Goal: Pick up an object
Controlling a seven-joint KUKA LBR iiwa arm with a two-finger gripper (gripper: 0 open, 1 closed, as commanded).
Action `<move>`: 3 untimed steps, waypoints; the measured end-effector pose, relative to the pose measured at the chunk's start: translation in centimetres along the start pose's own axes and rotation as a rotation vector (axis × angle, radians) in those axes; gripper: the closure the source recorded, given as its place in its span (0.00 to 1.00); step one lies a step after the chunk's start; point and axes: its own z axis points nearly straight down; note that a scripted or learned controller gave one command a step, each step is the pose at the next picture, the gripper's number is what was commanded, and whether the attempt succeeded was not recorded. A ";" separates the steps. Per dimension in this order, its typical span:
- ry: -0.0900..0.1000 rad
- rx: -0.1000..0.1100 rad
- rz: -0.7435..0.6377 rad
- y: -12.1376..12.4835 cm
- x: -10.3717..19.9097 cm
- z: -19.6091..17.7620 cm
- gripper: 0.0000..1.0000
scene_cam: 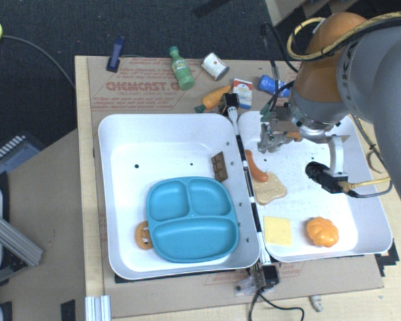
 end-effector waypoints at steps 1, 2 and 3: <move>-0.001 0.004 0.004 -4.4 -5.5 0.1 1.00; 0.000 0.000 0.001 -0.1 1.3 -1.1 1.00; -0.001 0.004 0.005 -6.3 -4.9 0.1 1.00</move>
